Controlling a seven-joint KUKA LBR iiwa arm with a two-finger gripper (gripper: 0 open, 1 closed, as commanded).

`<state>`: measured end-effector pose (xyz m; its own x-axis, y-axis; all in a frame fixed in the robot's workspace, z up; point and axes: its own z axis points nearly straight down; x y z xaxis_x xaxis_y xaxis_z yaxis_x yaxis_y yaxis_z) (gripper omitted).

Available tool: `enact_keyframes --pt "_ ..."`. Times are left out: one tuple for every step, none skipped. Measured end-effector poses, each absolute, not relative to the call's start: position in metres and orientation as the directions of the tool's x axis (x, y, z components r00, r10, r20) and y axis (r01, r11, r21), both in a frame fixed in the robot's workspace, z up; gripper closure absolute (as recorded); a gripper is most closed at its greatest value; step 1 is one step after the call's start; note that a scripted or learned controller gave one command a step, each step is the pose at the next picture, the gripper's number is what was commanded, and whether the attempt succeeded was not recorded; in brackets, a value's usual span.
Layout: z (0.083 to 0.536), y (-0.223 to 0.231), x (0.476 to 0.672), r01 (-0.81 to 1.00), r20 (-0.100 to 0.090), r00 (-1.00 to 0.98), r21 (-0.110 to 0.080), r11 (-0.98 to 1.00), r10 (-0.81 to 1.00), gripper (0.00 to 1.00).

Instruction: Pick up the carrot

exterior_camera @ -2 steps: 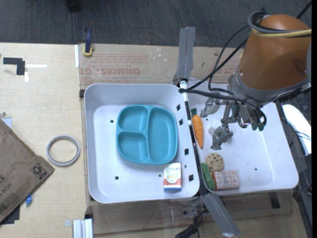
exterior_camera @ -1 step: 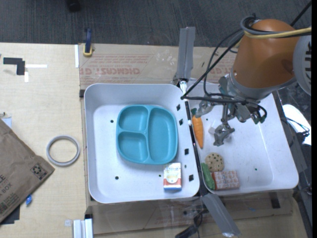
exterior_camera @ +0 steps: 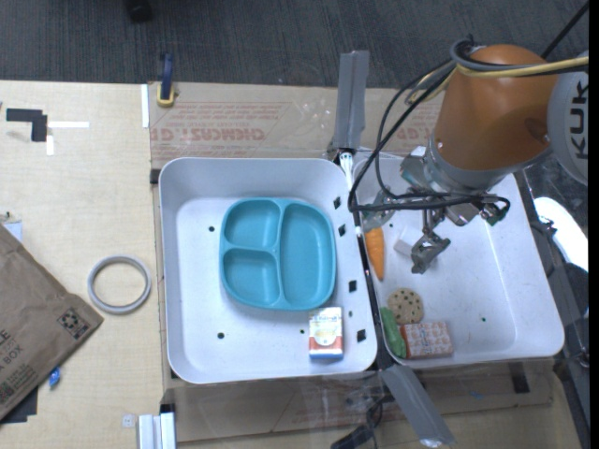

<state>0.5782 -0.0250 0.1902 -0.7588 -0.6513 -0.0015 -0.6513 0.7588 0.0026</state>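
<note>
Arm: grey KUKA arm with orange band [exterior_camera: 491,110], white "KU" letters readable at its right side, over the right white bin [exterior_camera: 524,335].
Gripper: two-finger metal gripper [exterior_camera: 426,251] hangs above the bin floor; whether the fingers are spread or together cannot be told.
Carrot: small orange carrot [exterior_camera: 374,252] lies by the right bin's left wall, left of the gripper, apart from it.
Near carrot: round brown cookie [exterior_camera: 404,301], red snack packet [exterior_camera: 427,339], green item [exterior_camera: 390,331].
Left white bin [exterior_camera: 187,344]: teal three-compartment plate [exterior_camera: 279,253], small juice carton [exterior_camera: 326,333], print unreadable.
Bench: tape ring [exterior_camera: 120,282]; cardboard box [exterior_camera: 33,330] printed "BOX".

Your carrot [exterior_camera: 374,252] lies tight against the right bin's left wall [exterior_camera: 363,251], so approach from its right; open floor there, with the claw [exterior_camera: 426,251] nearby. Cookie [exterior_camera: 405,301] sits just below.
</note>
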Motion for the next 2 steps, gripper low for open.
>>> enact_keyframes --pt "0.193 -0.022 0.589 -0.884 -0.004 -0.467 0.001 0.467 -0.884 0.0" --pt "0.241 -0.04 0.486 -0.957 -0.003 -0.289 0.003 0.289 -0.957 0.0"
